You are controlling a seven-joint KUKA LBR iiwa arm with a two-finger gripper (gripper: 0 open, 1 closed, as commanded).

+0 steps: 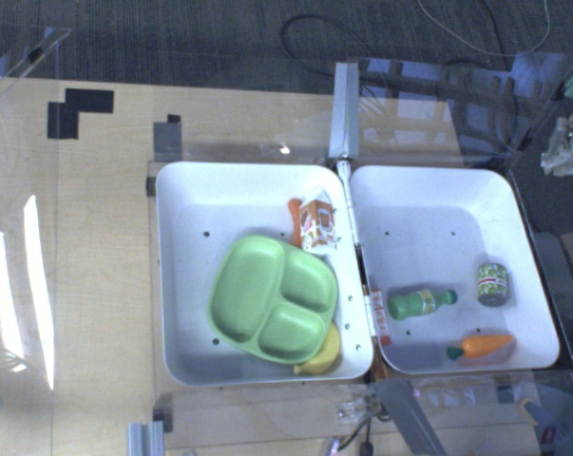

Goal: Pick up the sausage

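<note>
Locating the sausage: the likeliest candidate was a short reddish-orange piece [295,217] in the left bin [186,255], near its back right corner; most of it was hidden, so this was a judgement.
Long axis: it ran roughly from the back of the bin toward the front.
Neighbour: a small white and orange carton [317,224] touched its right side, so a grasp would need to close across the sausage without catching the carton.
Gripper: a pale blurred shape at the view's right edge [563,150] was probably it, beyond the right bin [429,207].
Gripper state: it could not be told, and nothing was seen in its hold.
Direction of reach: the sausage lay well apart to the view's left, past the divider.
Left bin contents: green divided plate [275,297], with a yellow banana [322,357] partly under it.
Right bin contents: green bottle [421,302], can [492,283], carrot [483,346].
</note>
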